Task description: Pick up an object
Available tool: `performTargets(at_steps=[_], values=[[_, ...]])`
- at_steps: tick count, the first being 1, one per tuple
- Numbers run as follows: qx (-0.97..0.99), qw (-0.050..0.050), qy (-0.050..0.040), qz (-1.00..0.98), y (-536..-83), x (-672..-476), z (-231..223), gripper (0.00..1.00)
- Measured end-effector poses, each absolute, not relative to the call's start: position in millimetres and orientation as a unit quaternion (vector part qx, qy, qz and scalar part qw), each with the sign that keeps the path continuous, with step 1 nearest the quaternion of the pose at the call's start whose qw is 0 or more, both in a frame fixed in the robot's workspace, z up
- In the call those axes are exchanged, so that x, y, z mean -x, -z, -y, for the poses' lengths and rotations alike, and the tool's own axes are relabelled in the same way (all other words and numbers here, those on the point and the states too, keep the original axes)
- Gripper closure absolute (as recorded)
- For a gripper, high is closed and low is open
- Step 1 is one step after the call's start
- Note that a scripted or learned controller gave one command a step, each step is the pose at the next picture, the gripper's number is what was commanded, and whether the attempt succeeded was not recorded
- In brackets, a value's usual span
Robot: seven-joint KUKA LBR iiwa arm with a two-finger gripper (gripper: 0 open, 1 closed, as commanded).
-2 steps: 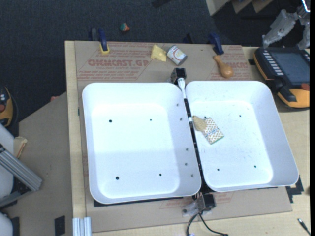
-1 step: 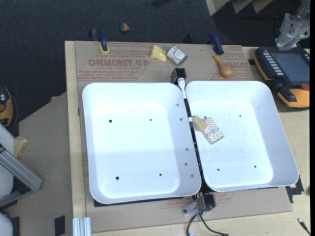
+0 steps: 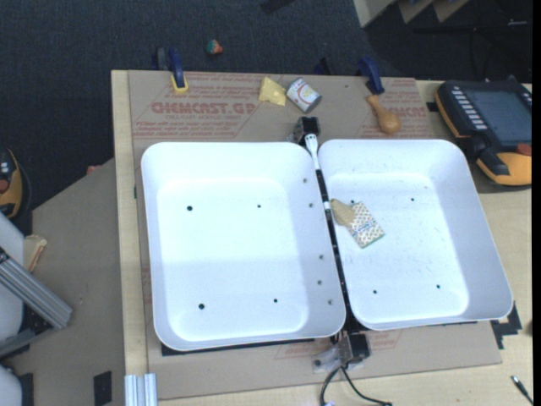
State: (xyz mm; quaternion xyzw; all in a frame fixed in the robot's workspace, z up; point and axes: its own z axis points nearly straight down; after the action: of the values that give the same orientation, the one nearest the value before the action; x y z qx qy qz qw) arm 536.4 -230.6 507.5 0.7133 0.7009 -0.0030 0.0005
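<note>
Right bin (image 3: 439,227) holds one small patterned packet (image 3: 363,224), lying flat near its left wall, with a tan piece (image 3: 342,211) touching it, possibly a separate item. Left bin (image 3: 169,227) sits alongside. Gripper state: can't tell.

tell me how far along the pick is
Nothing looks done yet. The small patterned packet lies on the floor of the right bin, near its left wall, overlapping a tan scrap. Nothing is being lifted. All that remains: reaching in, grasping an object and lifting it.
</note>
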Motion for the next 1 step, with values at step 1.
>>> performTargets(at_steps=[1], values=[[-0.707,-0.002,0.0005,-0.707,-480.0,-476.7,191.9,1.00]])
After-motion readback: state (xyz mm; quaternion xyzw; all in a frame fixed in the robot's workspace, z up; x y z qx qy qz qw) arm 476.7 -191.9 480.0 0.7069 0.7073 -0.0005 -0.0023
